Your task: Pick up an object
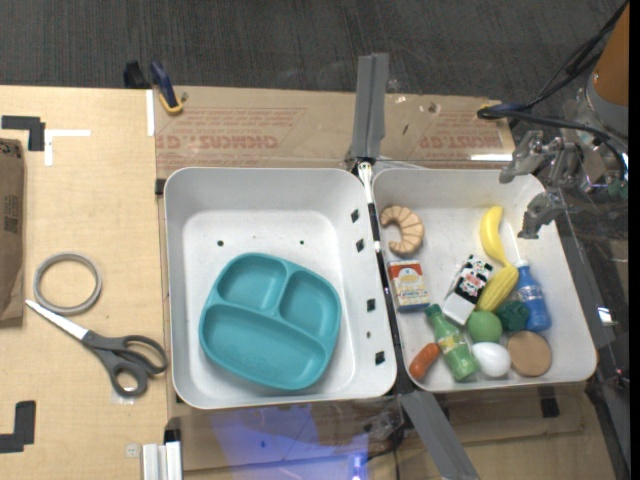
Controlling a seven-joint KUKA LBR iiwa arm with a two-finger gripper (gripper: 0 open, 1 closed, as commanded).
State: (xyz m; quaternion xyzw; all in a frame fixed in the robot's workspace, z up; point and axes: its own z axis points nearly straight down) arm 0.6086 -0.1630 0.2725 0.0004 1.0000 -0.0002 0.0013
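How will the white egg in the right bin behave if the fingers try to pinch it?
The egg looks smooth and rounded, so it may slip out. It sits wedged between the green ball and the brown disc, so it probably won't roll far.

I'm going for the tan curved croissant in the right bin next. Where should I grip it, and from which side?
Likely best from straight above, fingers closing across the middle of the arc of the tan curved croissant. It lies flat and alone near the upper-left corner of the right white bin, with bare floor around it, so both fingers should fit.
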